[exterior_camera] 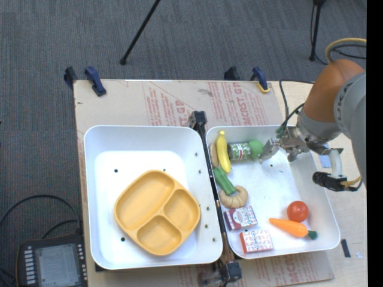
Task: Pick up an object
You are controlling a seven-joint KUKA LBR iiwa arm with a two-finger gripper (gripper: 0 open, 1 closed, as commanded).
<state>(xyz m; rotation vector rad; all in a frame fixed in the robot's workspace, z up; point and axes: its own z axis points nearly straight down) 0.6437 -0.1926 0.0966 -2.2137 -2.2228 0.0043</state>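
The gripper (270, 149) hangs over the right bin's (330, 211) upper part, fingers apparently slightly apart and gripping nothing, just beside the green bottle (244, 150) near the far rim. A banana (223, 152) crowds the left wall; open floor lies mid-bin, above the tomato (297, 211) and carrot (291, 227).

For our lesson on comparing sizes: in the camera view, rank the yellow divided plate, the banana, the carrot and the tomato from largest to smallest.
1. yellow divided plate
2. banana and carrot: look alike in length, so unranked
3. tomato
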